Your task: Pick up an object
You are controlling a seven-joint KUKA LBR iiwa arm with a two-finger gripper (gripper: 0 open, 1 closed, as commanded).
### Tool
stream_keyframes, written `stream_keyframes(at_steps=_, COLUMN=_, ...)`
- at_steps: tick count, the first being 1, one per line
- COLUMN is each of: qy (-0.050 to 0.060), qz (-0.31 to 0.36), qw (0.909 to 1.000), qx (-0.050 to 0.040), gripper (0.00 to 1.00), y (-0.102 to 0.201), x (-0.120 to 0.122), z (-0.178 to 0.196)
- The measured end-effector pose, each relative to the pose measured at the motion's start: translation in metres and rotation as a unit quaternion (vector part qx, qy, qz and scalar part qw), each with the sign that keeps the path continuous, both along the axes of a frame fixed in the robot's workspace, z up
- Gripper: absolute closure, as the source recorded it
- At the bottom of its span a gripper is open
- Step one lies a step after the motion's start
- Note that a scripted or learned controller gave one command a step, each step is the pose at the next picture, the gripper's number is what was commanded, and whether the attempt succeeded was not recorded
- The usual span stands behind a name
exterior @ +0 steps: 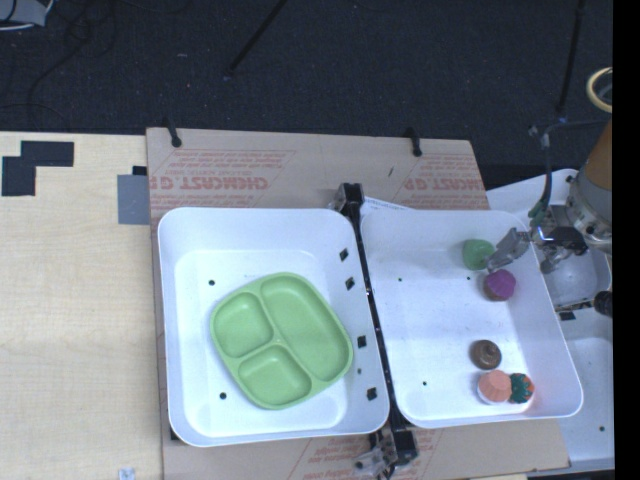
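gripper [522, 247]: right-centre of frame, fingers spread wide, nothing between them
green object [477, 253]: right bin [430, 318], upper part, just left of one finger
purple ball [500, 285]: just below gripper
progress: no grasp yet; close and lift remain

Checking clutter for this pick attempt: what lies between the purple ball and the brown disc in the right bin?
Nothing. In the camera view, the stretch from the purple ball to the brown disc is bare white floor of the right bin.
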State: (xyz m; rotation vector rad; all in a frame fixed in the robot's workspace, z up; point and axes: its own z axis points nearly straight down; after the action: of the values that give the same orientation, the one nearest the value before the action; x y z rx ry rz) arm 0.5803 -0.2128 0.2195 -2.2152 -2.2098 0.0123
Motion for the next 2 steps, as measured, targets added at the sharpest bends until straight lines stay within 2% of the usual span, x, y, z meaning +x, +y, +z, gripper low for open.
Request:
stream_keyframes(at_steps=1, qy=-0.007, qz=0.001, qw=1.0000, qx=-0.0017, gripper=0.00, y=0.000, x=0.003, z=0.008)
stream_keyframes(at_steps=2, qy=-0.004, qz=0.001, qw=1.0000, qx=-0.0008, gripper=0.00, y=0.001, x=0.002, z=-0.036)
